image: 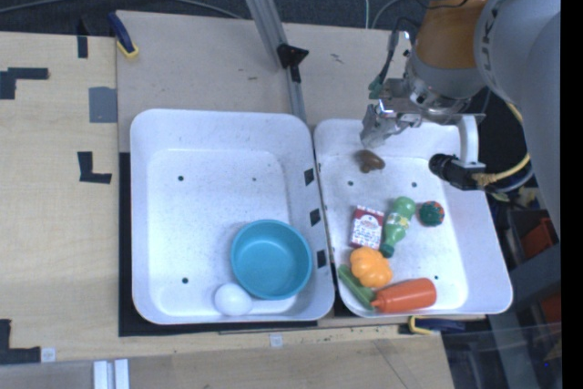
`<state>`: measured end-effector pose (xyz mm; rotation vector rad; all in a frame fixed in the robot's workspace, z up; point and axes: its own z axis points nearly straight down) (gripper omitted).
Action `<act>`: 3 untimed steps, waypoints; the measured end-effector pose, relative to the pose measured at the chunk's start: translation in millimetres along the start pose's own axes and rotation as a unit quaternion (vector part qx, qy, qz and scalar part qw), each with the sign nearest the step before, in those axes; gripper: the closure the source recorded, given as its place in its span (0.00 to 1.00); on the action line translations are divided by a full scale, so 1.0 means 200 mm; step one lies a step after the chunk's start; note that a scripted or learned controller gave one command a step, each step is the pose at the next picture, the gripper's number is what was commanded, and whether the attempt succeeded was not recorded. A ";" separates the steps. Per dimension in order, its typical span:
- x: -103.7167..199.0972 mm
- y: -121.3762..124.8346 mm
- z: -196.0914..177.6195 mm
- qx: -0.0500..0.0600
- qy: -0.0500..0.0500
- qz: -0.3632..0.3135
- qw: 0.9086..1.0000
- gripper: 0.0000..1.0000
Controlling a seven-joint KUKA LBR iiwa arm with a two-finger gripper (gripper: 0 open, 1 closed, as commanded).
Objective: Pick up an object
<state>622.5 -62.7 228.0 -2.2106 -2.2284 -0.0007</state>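
Observation:
My gripper [374, 134] hangs over the far left part of the right bin [478, 237], just above and behind a small brown lump [370, 161]. Nothing shows between it and the lump. Nearer the front of the same bin lie a red carton [366, 229], a green bottle [397, 223], a small red and green ball [431, 213], an orange pepper [370, 267], a green piece [354, 285] and a red-orange carrot-like piece [404, 294].
The left bin [182, 159] holds a blue bowl [270, 259] and a white egg-shaped object [232, 298] at its front. A slanted metal pole [260, 5] ends at the bins' far edge. Cables run behind the arm.

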 end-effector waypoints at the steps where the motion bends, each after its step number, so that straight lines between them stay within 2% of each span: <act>1: 0.27 0.05 0.06 0.000 -0.001 0.001 1.000 1.00; 3: 0.79 0.11 0.11 0.000 -0.001 0.001 1.000 1.00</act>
